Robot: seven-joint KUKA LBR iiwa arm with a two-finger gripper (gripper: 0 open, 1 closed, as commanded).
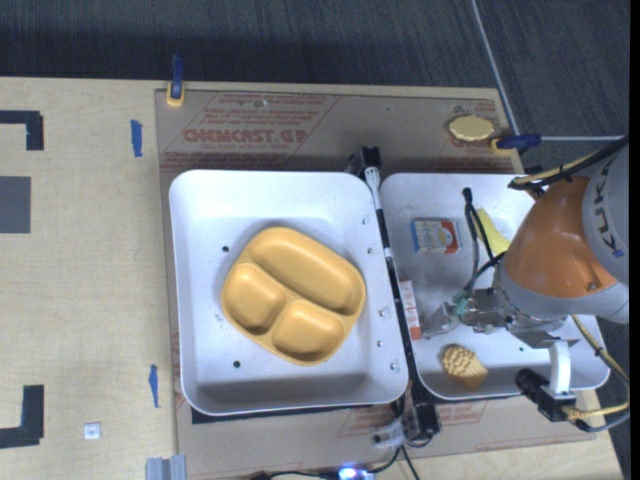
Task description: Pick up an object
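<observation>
In the right bin (590, 373), a tan, bumpy, cookie-like object (463, 363) lies near the front edge. A small white carton with orange and blue print (434, 235) rests toward the back left. A yellow strip-shaped item (491, 231) lies beside it, partly hidden by the arm. My gripper (446, 319) hangs low over the bin's left middle, just above and behind the cookie-like object and in front of the carton. I see nothing held in it. The orange band (556, 253) of the arm covers the bin's right part.
The left bin (200, 268) holds a large yellow three-compartment tray (292, 293). A black divider rail (390, 268) runs between the bins. A tan disc (471, 128) sits on the board behind the right bin. Cables trail along the arm and the front right corner.
</observation>
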